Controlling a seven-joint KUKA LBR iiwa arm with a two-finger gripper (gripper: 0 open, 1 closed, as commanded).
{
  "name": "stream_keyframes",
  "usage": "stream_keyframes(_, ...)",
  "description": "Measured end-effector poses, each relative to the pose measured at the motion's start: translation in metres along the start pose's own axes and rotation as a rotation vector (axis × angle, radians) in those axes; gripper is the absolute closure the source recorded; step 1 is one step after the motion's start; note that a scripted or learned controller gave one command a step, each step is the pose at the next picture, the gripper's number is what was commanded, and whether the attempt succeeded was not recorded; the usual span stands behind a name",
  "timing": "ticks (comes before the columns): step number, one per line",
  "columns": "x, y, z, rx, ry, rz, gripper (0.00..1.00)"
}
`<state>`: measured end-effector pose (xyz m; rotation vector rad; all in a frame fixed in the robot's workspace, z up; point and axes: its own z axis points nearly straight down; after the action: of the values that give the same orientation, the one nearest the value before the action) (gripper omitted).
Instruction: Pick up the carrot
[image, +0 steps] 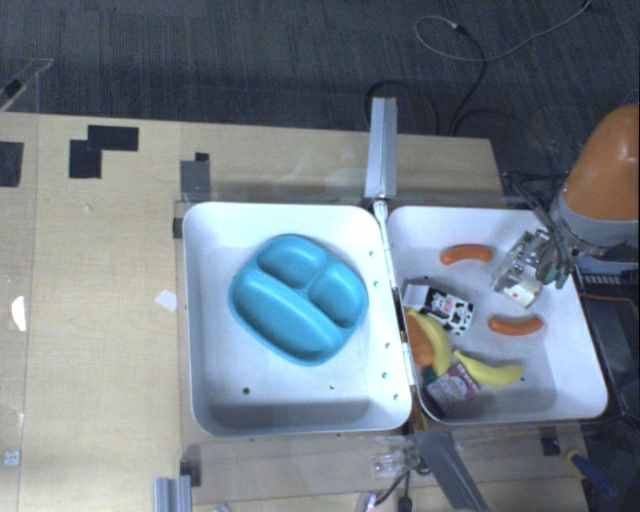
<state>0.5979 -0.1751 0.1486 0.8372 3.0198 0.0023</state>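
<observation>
The carrot (424, 346) looks like the orange piece at the left side of the right bin (575, 395), partly tucked under a banana (484, 368). My gripper (521, 276) hangs over the right half of that bin, well to the right of the carrot and higher in the view. It sits between two orange-red sausage-shaped pieces, one behind it (466, 254) and one in front of it (516, 324). Nothing shows in its grasp.
A black-and-white packet (447, 307) and a purple packet (455, 388) lie close to the carrot. The left bin (215, 400) holds a blue divided plate (298, 296). A metal divider post (381, 150) stands behind the two bins.
</observation>
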Motion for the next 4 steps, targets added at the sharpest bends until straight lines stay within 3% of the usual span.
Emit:
stream_keyframes(1, 0.021, 0.013, -0.081, -0.001, -0.005, -0.799, 1.00)
stream_keyframes(2, 0.039, -0.047, -0.064, -0.001, -0.001, -1.331, 1.00)
stream_keyframes(3, 0.065, -0.071, -0.057, -0.001, 0.000, -1.529, 1.00)
stream_keyframes(4, 0.085, -0.069, -0.083, 0.000, -0.002, -1.744, 1.00)
